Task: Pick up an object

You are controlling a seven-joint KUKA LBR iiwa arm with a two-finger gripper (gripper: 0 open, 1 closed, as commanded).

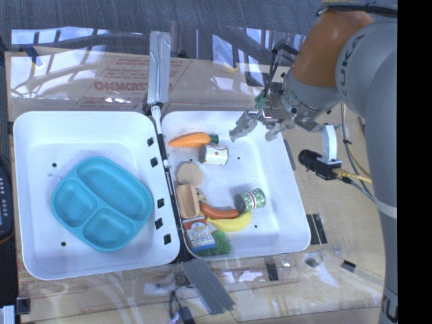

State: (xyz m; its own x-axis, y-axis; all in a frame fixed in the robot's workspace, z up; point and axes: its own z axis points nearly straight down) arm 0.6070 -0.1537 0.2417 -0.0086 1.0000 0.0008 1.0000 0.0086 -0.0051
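The two-finger gripper hangs spread wide, holding nothing, just right of the orange plastic carrot.

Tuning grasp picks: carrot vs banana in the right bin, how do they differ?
The carrot is orange with a green tip; the banana is yellow. The carrot lies straight near the bin's far end, apart from other items; the banana curves, tucked against a red-orange piece at the near end. Both are long, lying flat.

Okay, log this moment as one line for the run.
tool: open, above right bin's upper edge, holding nothing | nearest: carrot, small can | blue tray: left bin
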